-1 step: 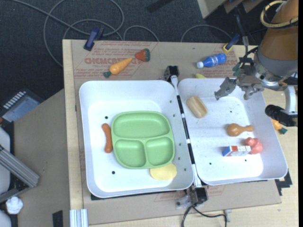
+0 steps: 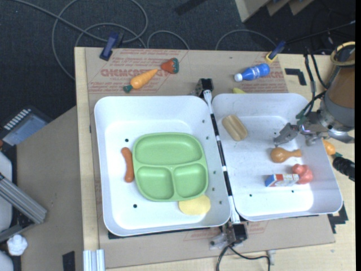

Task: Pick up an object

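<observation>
Yellow disc [image 2: 194, 206]; drumstick [image 2: 284, 154] just below the jaws [image 2: 292, 132].

Tan drumstick [image 2: 285, 153] flat on the right bin's floor, beside a small carton [image 2: 281, 179].

The arm [image 2: 343, 92] is cut off at the right edge; the yellow disc [image 2: 194, 206] (left bin) sits partly under the green tray [image 2: 169, 165].

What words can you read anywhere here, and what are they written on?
Red printing on the cardboard sheet behind the bins: too blurred and faint to read with confidence.
Small carton in the right bin: label too small to read.
Blue bottle: no readable text.
</observation>
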You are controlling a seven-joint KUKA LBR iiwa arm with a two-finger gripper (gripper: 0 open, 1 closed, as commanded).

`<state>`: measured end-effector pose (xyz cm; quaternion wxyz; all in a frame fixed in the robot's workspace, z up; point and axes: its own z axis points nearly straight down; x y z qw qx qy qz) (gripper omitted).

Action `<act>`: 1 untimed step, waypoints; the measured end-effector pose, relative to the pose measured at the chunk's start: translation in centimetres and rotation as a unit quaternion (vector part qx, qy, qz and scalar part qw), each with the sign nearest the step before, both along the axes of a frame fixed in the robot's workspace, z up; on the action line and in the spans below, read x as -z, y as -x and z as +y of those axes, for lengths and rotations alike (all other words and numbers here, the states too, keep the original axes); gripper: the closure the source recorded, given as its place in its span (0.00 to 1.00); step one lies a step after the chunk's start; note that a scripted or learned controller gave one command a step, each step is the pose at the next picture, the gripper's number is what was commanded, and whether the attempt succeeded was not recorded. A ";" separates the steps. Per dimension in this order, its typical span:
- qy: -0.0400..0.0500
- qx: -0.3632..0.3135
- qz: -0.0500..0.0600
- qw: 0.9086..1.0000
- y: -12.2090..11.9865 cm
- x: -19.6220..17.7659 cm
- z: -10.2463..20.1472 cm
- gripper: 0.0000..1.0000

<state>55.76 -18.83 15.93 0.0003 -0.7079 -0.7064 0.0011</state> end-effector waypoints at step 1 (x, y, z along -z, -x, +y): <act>0.004 -0.001 -0.008 1.000 -0.4 6.9 1.1 0.00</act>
